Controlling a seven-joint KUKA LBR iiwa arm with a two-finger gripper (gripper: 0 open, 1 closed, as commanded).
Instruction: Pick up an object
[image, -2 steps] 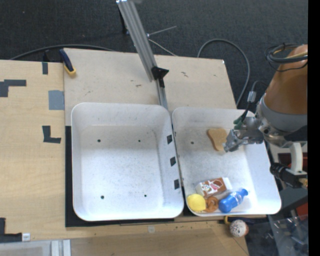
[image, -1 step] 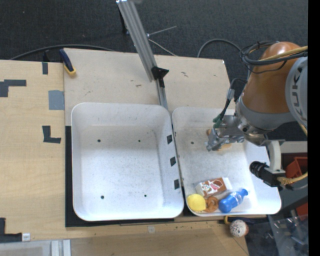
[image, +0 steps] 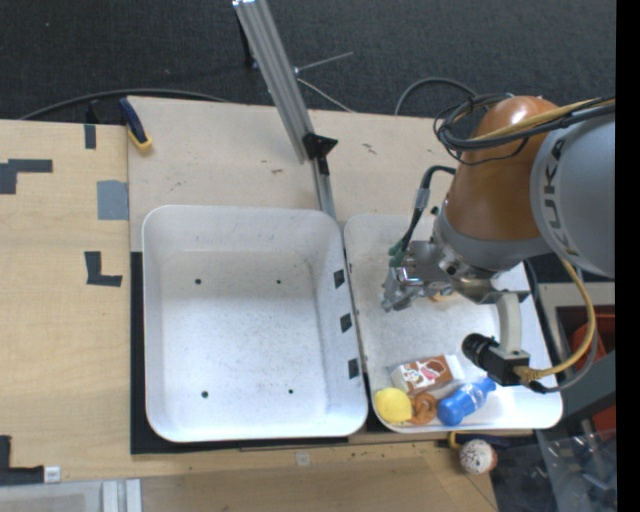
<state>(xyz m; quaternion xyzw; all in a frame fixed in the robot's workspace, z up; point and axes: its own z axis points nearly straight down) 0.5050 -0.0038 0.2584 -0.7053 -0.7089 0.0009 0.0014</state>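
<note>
I read this as the approach step: claw (image: 399, 290) hovers over the right bin (image: 372, 240), grip state unclear, targets clustered at its near edge—yellow ball (image: 393, 405), blue bottle (image: 466, 400)—so next move shifts there and descends.

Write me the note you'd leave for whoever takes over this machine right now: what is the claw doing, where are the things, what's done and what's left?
Claw: above the right bin, near its left wall, with nothing visibly in it. I cannot tell if it is open or shut.
Things: a yellow ball, a small printed packet, a brown pretzel-shaped piece and a blue bottle sit clustered at the right bin's near edge.
Left bin: white, speckled.
Done: nothing picked yet.
Left: bring the claw over the cluster, grasp one item, lift it.
</note>
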